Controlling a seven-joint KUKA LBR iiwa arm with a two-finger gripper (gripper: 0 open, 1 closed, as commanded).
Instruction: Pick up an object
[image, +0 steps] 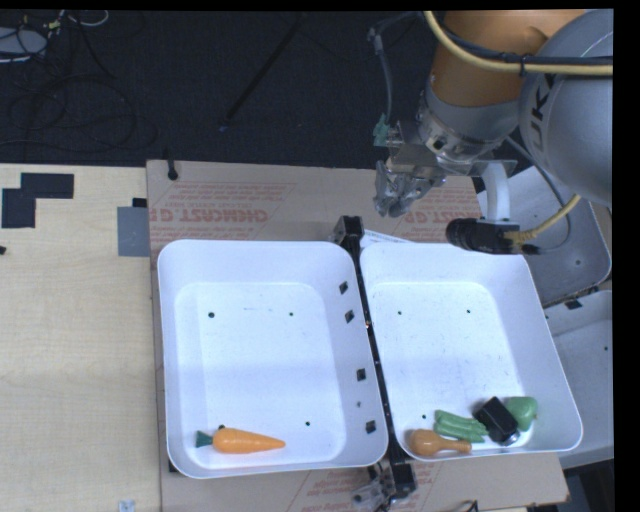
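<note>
Camera view, looking down at a slant on the bench. The grey arm with its orange band (480, 60) entered from the upper right, and its two-finger metal gripper (398, 195) hung over the brown cardboard sheet (260, 205) behind the bins, just beyond the far rim of the shallow white plastic right-hand bin (555, 350). Whether the tool was clenched or released could not be told at this resolution; nothing was seen grasped in it.

The candidate objects all lay well apart from the gripper, toward the near edge of the bench. In the shallow white plastic left-hand bin (180, 330), down and to the left of the tool, an orange toy carrot with a dark green stub (245, 441) rested lengthwise against the near wall. In the right-hand bin, almost straight below the tool and a little to its right, a cluster sat in the near corner: a tan, pear-shaped toy piece (437, 444), a green pod-shaped toy vegetable (460, 427) touching it, a small black block (497, 419) lying tilted beside the pod, and a rounded light-green piece (522, 409) partly hidden behind the block.

A row of black clips (352, 290) ran along the seam where the two bins met, beginning just below the gripper. A black fitting with a yellow cable (485, 236) lay to the tool's right.
</note>
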